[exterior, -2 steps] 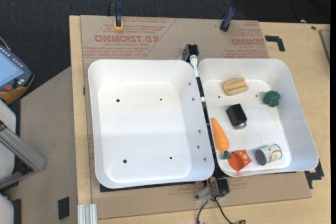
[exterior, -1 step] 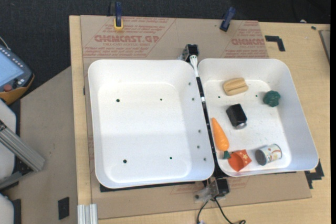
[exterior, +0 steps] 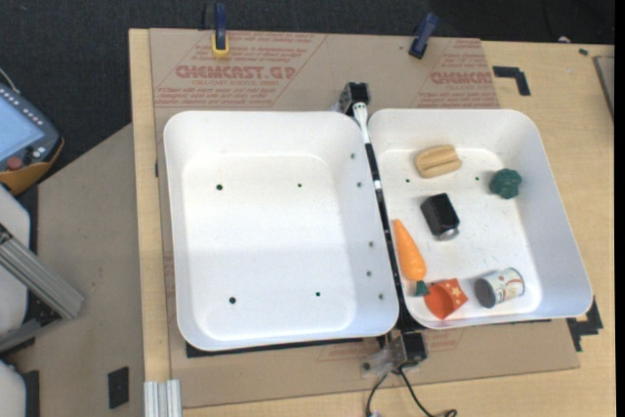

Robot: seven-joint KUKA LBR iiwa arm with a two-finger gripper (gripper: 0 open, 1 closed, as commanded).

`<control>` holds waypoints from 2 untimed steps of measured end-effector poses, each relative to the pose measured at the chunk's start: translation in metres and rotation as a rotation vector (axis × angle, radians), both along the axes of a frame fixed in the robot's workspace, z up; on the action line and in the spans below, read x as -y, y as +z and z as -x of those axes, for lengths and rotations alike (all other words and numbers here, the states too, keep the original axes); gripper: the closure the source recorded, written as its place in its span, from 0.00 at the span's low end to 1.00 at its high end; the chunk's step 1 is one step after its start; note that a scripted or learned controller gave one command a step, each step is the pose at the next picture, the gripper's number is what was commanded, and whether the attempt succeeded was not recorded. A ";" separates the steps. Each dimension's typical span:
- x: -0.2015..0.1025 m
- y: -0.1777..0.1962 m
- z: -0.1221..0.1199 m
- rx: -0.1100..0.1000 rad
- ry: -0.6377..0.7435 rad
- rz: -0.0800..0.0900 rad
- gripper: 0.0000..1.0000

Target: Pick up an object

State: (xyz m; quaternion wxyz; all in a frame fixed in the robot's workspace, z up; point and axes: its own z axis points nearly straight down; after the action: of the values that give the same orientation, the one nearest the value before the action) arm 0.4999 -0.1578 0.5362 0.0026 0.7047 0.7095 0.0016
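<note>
Camera view looks down on the right bin [exterior: 547, 210], where a carrot [exterior: 409, 251] lies by the left wall, long axis running near-to-far beside a black block [exterior: 440, 215]; the hand's state cannot be told.

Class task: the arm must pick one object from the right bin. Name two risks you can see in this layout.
The carrot lies against the right bin's left wall, leaving little finger room. The red carton and small can sit close together near the front rim, so a grasp might nudge the neighbour.
</note>
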 end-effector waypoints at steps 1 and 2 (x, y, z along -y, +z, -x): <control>-0.044 -0.001 -0.001 -0.006 -0.001 -0.002 1.00; -0.111 -0.001 -0.015 -0.005 0.001 -0.002 1.00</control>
State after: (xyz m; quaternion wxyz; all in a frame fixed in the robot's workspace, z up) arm 0.5144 -0.0465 0.5351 0.0000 0.7043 0.7099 0.0007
